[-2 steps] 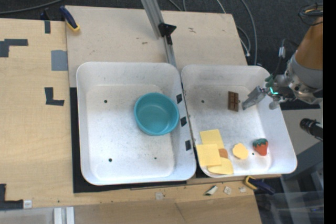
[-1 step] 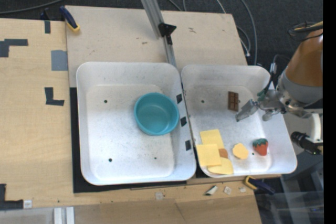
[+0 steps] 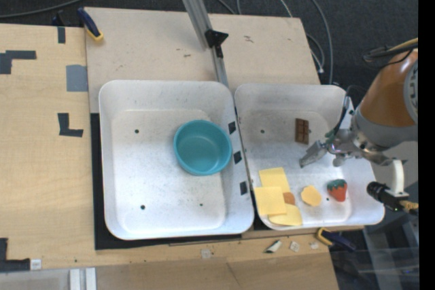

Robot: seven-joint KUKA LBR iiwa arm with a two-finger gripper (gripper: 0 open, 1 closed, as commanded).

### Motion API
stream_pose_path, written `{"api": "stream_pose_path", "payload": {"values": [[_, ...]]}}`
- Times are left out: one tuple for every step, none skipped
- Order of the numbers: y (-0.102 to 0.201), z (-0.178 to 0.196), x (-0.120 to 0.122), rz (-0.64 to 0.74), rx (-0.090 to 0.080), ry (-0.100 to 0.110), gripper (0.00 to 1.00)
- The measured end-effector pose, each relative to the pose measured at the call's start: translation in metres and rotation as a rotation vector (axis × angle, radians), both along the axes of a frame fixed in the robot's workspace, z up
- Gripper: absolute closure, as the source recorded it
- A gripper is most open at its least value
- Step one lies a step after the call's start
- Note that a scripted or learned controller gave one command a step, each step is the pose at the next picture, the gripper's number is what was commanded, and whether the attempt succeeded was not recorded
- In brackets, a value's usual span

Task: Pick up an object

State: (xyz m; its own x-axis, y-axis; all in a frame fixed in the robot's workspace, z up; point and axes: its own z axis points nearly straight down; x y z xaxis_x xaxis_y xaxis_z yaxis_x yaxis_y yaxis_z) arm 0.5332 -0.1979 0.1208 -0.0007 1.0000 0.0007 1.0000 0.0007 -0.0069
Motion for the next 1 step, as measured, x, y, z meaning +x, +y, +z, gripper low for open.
{"api": "stream_pose_path", "payload": {"values": [[0.0003, -0.0327, 0.0001, 0.001, -0.002, -0.006, 0.00]]}}
